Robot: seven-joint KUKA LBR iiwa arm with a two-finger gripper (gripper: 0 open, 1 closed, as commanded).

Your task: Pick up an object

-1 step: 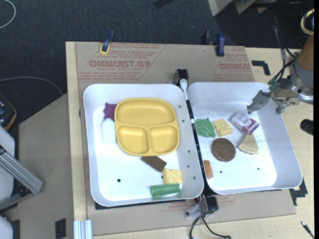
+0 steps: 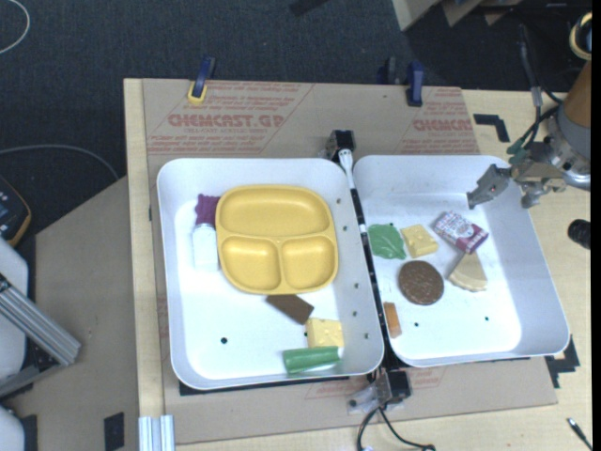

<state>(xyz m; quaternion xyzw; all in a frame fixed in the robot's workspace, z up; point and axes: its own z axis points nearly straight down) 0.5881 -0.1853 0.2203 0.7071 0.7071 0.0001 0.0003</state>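
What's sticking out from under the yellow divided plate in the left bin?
A purple piece and a white object show at the yellow plate's left edge, a brown bar at its lower edge. Anything further beneath is covered.

I work in a robotics lab, not a kitchen. My surface (image 2: 291, 111) is a brown board printed with a plastics maker's name, held down by clamps (image 2: 199, 83). Two white bins (image 2: 178, 280) sit on it, one holding toy food (image 2: 420, 282). Loose cables (image 2: 56, 158) trail over dark carpet (image 2: 94, 26), and aluminium framing (image 2: 38, 332) stands at the left.
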